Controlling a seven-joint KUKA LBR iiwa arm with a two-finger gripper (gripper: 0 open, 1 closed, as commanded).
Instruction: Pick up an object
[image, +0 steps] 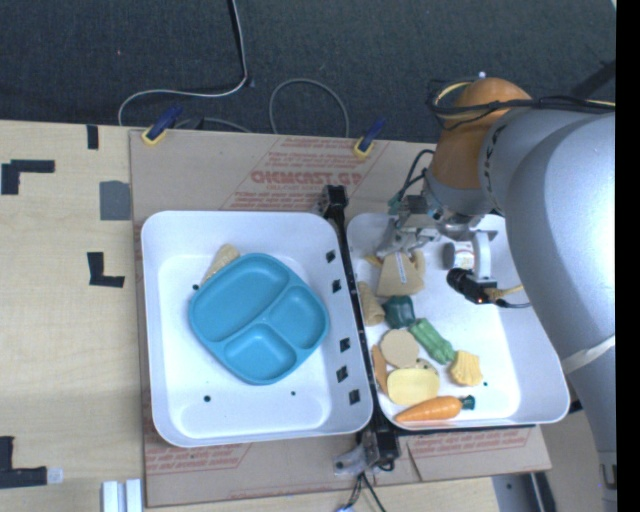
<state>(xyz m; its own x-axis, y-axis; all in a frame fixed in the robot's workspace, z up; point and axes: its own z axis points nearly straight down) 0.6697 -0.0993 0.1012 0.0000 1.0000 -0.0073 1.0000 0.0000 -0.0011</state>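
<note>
My gripper (402, 240) reaches down into the far part of the right bin (530, 380), directly over a tan, flat piece of toy food (400, 274). Just in front of that piece lie a dark green chunk (399, 311) and a light green pickle-like piece (432, 340). Closer to the front are a tan round slice (400, 349), a yellow piece (412, 384), a small yellow-brown lump (465, 369) and an orange carrot (432, 408). Nothing visibly hangs from the gripper.
The left bin (175, 390) holds a blue three-section plate (260, 316) with a tan piece (221, 262) peeking out behind it. A black divider (345, 300) runs between the bins. The bulky grey arm (560, 200) covers the right side of the right bin.
</note>
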